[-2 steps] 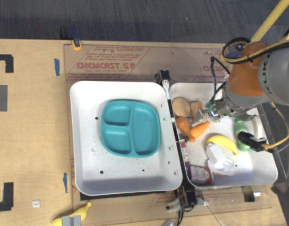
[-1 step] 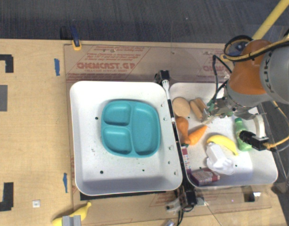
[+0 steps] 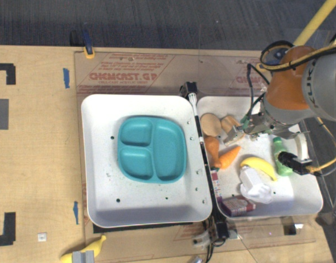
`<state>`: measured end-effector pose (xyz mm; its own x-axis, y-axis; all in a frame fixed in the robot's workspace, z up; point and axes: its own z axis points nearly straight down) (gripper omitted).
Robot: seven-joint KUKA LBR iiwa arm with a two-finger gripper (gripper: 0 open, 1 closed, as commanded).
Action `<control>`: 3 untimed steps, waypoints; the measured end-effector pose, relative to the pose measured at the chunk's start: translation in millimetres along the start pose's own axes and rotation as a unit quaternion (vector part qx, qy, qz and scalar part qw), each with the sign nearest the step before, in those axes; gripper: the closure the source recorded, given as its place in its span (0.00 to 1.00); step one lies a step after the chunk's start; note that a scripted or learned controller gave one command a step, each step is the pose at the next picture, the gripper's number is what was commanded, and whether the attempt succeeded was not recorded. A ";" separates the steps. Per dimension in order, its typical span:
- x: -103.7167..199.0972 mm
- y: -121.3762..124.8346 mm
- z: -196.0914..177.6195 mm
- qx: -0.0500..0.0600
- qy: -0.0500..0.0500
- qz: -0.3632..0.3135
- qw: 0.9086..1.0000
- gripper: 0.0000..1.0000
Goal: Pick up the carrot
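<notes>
We see the carrot (image 3: 227, 156) lying in the right bin (image 3: 307, 199), near its left wall beside the banana (image 3: 259, 166). The claw (image 3: 237, 134) hangs just above it; whether it's apart or together, we cannot tell.

Two bins side by side on the table (image 3: 36, 147); left bin (image 3: 96, 163) holds a divided tray (image 3: 152, 149) at its centre; right bin (image 3: 307, 193) at 3 o'clock of it holds the clutter; carrot (image 3: 228, 156) near that bin's left wall, banana (image 3: 259, 166) at its 4 o'clock, just beside; bottle (image 3: 254, 184) at 6 o'clock of banana, touching; gripper (image 3: 237, 131) over the bin, at 12 o'clock of carrot.
</notes>
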<state>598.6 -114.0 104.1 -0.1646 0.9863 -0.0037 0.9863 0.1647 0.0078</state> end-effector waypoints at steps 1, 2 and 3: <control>22.0 -44.0 13.5 -0.001 0.000 0.063 0.998 0.00; 30.1 -87.9 13.4 -0.004 -0.001 0.030 1.000 0.00; 32.8 -108.8 12.9 -0.005 0.000 0.153 0.988 0.00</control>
<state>485.9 -99.7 90.2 0.1407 0.9901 0.0002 0.9899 -0.1407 0.0188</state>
